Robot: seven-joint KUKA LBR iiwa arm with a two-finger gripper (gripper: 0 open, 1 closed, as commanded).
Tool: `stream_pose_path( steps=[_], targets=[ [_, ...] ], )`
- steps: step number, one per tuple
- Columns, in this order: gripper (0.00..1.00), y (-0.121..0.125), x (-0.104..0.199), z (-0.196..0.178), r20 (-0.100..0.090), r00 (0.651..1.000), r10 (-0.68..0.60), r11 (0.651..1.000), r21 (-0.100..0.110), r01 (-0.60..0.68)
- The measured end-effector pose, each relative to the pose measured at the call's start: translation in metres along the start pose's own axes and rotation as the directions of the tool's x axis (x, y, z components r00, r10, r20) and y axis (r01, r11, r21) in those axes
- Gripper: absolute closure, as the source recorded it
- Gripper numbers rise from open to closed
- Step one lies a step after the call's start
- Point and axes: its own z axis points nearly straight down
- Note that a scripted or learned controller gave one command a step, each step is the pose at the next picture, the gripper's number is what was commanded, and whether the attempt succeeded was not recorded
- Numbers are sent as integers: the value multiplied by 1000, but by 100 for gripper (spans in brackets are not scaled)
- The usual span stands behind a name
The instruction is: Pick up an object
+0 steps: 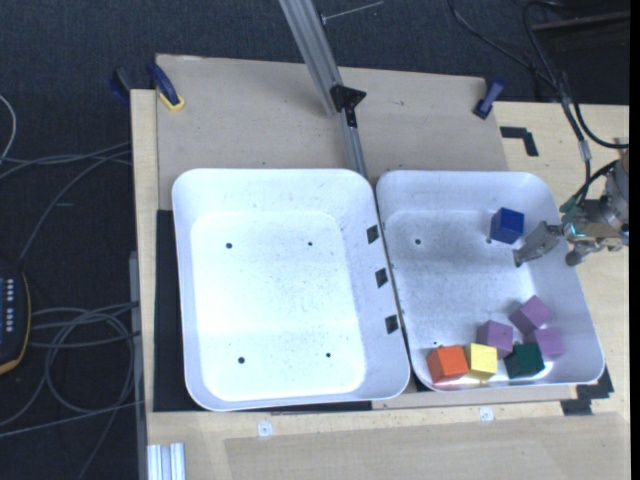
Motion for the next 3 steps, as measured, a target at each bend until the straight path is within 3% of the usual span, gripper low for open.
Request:
stream_pose_path(
  steps=[1,3],
  targets=[
    [0,0,0,0,0,1000,1,1000,0,-1],
    [0,1,-3,86,0,1000,1,1000,3,-1]
  ],
)
